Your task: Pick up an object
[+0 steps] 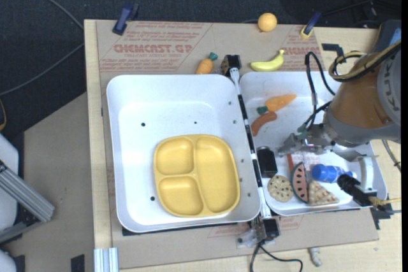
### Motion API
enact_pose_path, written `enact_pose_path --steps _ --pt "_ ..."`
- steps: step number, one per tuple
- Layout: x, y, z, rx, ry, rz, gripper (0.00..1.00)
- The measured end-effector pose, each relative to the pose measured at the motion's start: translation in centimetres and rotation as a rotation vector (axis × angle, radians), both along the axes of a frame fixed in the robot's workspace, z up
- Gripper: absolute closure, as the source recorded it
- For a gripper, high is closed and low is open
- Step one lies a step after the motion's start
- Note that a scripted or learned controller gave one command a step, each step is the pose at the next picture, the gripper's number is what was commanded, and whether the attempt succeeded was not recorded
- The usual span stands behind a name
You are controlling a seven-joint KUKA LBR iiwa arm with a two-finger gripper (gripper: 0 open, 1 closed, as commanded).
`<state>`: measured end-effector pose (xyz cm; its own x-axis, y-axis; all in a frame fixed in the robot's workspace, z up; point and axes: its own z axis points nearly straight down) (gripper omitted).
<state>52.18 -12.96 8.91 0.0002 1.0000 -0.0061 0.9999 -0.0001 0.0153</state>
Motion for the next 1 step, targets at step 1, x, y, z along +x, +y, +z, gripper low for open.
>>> enact_pose_path --steps 1 --pt "0.14 0.26 1.06 0.005 -0.002 0.001 1.00"
